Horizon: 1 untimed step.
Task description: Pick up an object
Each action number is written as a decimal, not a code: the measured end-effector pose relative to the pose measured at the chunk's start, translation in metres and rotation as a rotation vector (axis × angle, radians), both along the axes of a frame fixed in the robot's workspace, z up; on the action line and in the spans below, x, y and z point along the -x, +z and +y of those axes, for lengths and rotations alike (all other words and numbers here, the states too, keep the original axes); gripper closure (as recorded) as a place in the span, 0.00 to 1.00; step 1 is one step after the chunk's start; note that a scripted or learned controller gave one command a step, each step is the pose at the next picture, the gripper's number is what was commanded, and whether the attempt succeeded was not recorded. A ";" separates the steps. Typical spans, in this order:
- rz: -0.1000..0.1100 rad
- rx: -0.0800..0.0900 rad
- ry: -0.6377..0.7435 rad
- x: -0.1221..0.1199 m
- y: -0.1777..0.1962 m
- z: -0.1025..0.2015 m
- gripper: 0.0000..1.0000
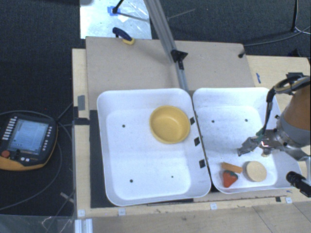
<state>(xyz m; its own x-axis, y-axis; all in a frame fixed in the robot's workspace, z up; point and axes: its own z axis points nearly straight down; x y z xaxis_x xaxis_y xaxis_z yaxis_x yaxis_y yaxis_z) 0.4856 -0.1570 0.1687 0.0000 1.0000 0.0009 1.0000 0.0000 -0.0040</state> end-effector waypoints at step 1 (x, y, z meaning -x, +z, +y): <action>0.000 0.000 0.000 -0.002 -0.061 -0.002 0.00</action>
